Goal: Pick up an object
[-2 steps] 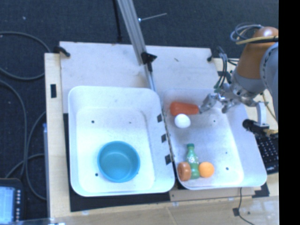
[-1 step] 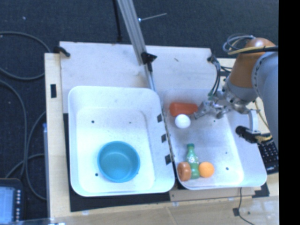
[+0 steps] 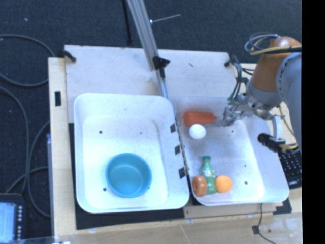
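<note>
While the blue bowl (image 3: 128,175) is sitting in the near part of the left bin (image 3: 91,111), three small things are clustering at the near edge of the right bin (image 3: 254,187): a brown-red ball (image 3: 199,185), an orange ball (image 3: 223,184) and a green bottle (image 3: 207,171) lying between them and touching both. Farther back, a white ball (image 3: 197,131) is resting just beside an orange-red oblong piece (image 3: 199,118) near the bin's far left corner. To the right of that piece, the gripper (image 3: 229,117) is hanging over the far rim of the right bin, nothing showing between its tips; whether it is spread or closed cannot be told. Beyond, a slanted metal rail (image 3: 144,27) is crossing the bench (image 3: 111,70).
</note>
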Available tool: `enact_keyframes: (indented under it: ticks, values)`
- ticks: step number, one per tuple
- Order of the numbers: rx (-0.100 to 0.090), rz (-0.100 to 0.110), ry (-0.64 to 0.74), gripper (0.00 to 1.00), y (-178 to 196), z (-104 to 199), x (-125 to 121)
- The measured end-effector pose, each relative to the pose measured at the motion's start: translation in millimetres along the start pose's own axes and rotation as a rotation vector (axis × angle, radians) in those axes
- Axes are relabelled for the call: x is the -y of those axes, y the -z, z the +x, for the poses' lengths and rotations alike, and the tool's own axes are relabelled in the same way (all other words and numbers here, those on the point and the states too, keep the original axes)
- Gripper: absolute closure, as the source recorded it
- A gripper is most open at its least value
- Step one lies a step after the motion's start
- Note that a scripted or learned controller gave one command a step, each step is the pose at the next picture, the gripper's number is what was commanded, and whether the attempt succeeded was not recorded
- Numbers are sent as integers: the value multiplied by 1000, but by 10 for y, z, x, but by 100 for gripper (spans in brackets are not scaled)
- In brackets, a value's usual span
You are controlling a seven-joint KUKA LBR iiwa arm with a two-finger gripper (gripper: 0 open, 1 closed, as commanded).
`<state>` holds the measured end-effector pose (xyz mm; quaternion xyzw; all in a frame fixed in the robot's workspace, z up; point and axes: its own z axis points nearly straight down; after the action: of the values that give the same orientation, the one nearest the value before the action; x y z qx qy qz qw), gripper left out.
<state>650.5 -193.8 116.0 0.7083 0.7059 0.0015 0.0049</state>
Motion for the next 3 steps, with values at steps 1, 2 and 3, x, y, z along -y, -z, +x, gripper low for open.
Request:
enact_keyframes:
  ticks: [1, 2, 3]
  values:
    - [-4, 2, 1, 100, 564, -89, 42]
    - [-5, 1, 8, 100, 1167, -5, 47]
    - [-4, 3, 11, 100, 1473, -20, 34]
